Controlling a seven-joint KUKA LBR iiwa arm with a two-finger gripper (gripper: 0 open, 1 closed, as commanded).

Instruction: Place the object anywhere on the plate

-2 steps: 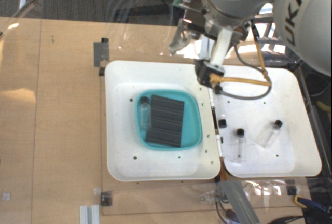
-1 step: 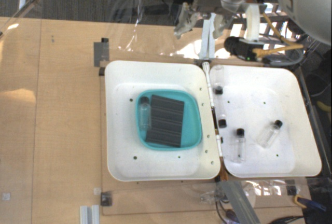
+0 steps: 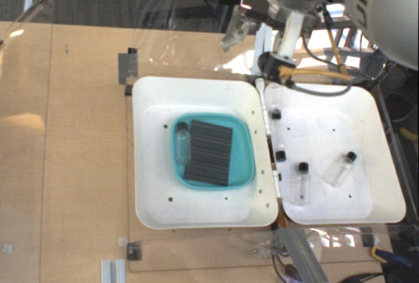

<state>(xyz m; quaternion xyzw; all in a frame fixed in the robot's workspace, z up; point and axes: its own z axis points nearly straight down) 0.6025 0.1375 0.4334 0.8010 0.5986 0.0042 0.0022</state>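
Where the wooden surface (image 3: 65,144) fills the left of the frame, it lies bare under a sheet of clear plastic. Next comes the left bin (image 3: 147,203), white and shallow, with a turquoise plate (image 3: 243,170) at its middle. Two things rest on that plate: a clear vial (image 3: 181,143) lying along its left side, and just to the right of it, touching or nearly so, a dark ribbed block (image 3: 208,152) that covers most of the plate's middle.

Above the seam between the two bins, in the upper middle of the frame, hangs the tool (image 3: 234,31) – well apart from the plate and from everything in the bins. Whether it is wide or narrow cannot be told from this slant.

The right bin (image 3: 373,111) holds two small black bits (image 3: 275,114) near its left wall, then a black-capped vial (image 3: 303,182) lying lower down, and further right a second capped vial (image 3: 340,169), tilted – the two are near each other but apart.
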